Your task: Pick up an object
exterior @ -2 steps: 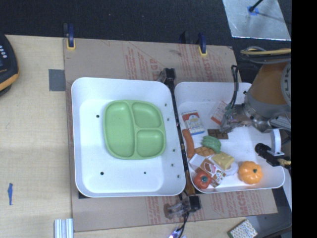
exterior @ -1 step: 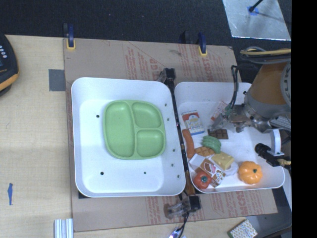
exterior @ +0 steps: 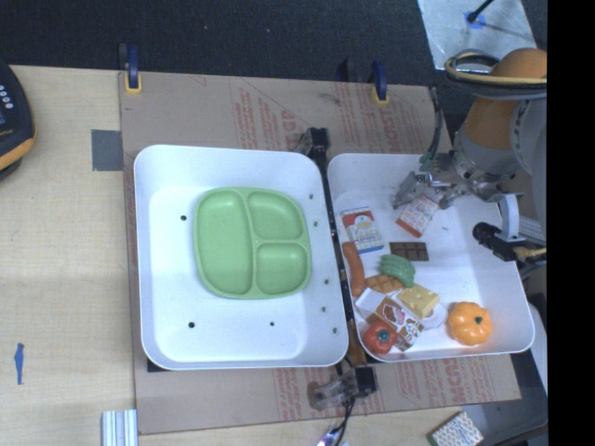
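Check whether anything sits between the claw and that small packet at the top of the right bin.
Nothing visible does. The claw is right over the packet, seemingly touching its upper end. The chocolate and card lie lower, apart from it.

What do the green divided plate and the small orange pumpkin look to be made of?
Green divided plate: likely molded plastic, matte to satin, with one even color and soft rounded compartment ridges. Orange pumpkin: probably plastic or rubbery toy food, smooth and slightly glossy, with a faint highlight on its ribbed top. Neither can be told for certain.
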`<state>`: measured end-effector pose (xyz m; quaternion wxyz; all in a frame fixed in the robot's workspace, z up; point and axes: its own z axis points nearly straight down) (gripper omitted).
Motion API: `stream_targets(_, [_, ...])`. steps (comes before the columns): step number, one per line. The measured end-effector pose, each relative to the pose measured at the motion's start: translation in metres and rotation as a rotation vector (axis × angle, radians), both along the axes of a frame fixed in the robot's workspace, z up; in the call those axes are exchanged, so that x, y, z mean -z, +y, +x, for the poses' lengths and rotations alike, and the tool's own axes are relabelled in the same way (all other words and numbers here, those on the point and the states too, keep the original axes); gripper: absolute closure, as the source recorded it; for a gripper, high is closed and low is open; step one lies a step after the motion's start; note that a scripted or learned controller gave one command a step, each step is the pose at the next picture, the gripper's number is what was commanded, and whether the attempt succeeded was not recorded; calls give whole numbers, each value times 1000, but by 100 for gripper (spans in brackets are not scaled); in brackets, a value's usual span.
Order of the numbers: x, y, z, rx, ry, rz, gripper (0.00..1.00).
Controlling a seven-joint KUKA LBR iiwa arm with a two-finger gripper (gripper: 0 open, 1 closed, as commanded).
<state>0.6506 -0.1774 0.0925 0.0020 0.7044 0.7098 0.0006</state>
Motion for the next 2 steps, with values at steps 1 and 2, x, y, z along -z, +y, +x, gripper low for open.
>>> stream_targets(1, [1, 43, -55, 3, 12, 3, 0])
stream_targets(2, [0, 24, -18, 1, 3, 1, 0])
